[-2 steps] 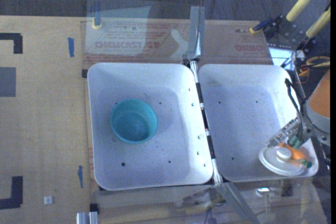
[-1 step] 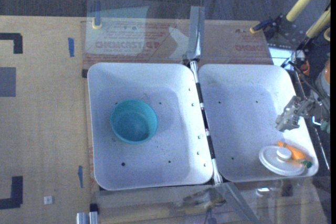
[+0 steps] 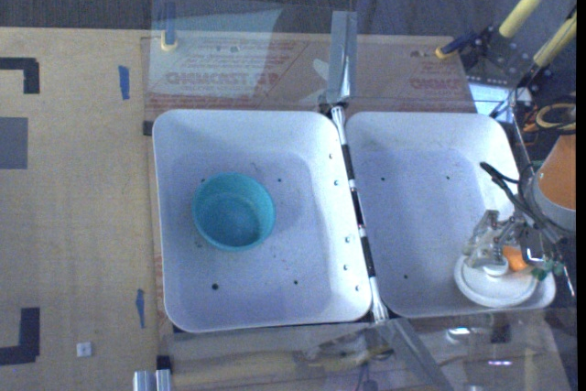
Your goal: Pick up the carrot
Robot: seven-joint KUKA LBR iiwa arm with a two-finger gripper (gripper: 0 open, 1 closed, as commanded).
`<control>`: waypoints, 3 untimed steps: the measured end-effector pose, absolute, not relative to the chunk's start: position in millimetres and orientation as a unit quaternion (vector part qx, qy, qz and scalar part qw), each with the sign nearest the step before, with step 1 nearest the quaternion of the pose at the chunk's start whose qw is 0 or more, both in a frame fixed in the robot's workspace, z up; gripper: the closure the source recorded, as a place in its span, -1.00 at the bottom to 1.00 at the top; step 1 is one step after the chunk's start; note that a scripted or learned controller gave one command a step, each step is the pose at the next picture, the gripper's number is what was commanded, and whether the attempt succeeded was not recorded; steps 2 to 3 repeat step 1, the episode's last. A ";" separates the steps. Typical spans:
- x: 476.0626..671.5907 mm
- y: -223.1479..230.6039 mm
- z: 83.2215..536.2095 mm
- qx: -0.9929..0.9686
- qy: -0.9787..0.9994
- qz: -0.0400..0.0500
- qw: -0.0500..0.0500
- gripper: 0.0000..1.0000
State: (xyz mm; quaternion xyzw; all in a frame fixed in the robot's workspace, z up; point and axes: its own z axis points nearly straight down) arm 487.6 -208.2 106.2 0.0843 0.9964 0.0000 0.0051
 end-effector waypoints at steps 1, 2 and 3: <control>489.6 -208.0 116.6 0.086 0.996 0.001 0.009 1.00; 489.6 -208.0 116.6 0.086 0.996 0.001 0.009 1.00; 489.6 -208.0 116.6 0.086 0.996 0.001 0.009 1.00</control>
